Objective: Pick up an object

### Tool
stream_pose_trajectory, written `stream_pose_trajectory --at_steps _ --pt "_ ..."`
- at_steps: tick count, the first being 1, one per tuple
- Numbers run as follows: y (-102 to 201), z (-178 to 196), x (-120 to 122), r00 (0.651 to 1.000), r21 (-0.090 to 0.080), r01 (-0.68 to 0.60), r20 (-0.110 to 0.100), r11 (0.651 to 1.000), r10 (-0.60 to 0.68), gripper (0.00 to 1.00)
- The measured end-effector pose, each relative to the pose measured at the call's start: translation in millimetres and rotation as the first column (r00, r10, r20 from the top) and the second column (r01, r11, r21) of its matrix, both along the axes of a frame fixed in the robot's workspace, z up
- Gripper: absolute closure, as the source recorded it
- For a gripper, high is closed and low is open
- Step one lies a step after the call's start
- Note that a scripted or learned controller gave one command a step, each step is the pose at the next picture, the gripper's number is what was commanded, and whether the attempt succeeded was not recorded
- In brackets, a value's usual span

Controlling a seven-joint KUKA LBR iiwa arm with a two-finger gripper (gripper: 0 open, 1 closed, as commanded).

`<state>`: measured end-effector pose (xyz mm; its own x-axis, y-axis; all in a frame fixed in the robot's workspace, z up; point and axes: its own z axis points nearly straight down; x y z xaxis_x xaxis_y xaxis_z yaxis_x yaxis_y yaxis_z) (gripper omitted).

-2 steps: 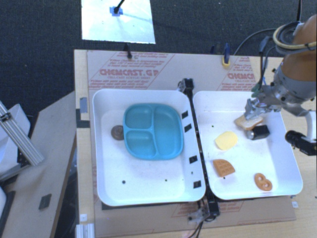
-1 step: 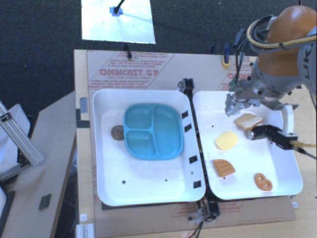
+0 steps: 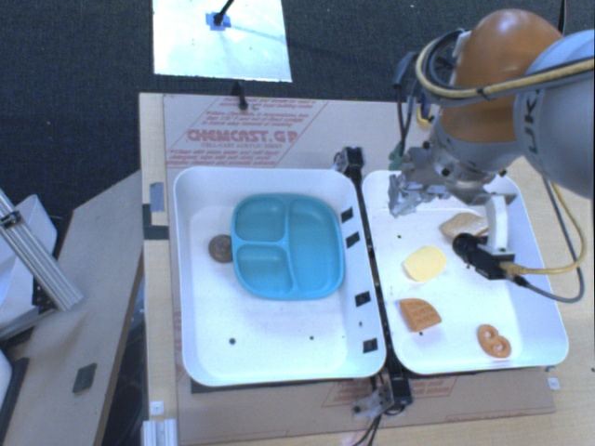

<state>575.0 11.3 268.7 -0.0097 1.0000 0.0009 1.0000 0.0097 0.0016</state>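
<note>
Gripper [image 3: 406,198] hangs over the back left corner of the right bin [image 3: 548,342]; finger state cannot be told. Nearest item, a yellow piece [image 3: 424,263], lies just below it. Blue divided plate [image 3: 284,246] sits in the left bin [image 3: 200,342].

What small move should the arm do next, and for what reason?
Probably shift the pincer toward the yellow piece and lower it. The pincer hangs over the right bin's far left corner, and the yellow piece is the nearest item with free space around it.
</note>
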Motion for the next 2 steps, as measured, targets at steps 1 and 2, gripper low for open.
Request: stream_pose_trajectory --at_steps 1,2 --pt "56 -19 21 1.000 0.001 -0.001 0.000 1.000 0.001 1.00" --pt "99 -35 37 1.000 0.000 0.001 0.001 1.000 -0.001 1.00"
